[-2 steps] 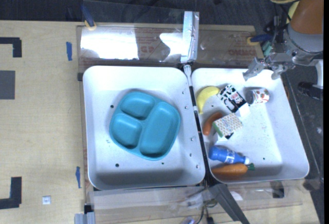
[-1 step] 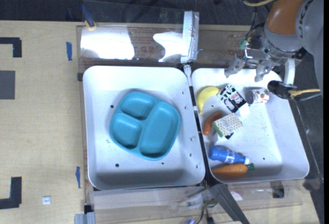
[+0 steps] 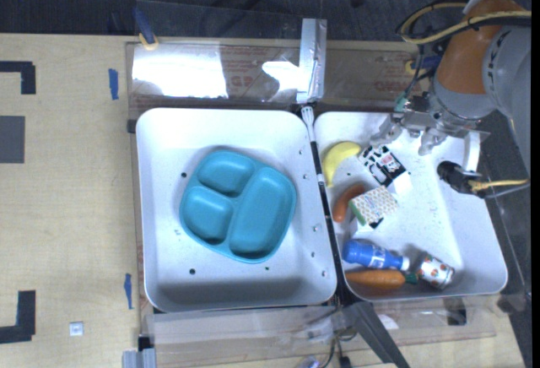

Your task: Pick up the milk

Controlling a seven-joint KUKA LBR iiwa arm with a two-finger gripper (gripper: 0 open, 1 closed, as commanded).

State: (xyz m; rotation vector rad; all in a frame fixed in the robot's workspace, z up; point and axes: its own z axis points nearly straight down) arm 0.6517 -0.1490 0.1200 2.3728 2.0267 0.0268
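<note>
Milk carton (image 3: 384,164) hangs pinched between the hand's (image 3: 390,148) fingers above the right bin (image 3: 472,231)

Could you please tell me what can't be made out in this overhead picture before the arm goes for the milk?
- Hand: camera view; the wrist above covers it, so its grip state is unclear.
- Milk carton: print too small to read.
- Carrot: far side hidden by the blue bottle.
- Yellow fruit: one side hidden by the carton; kind uncertain.
- Can: label too small.
</note>
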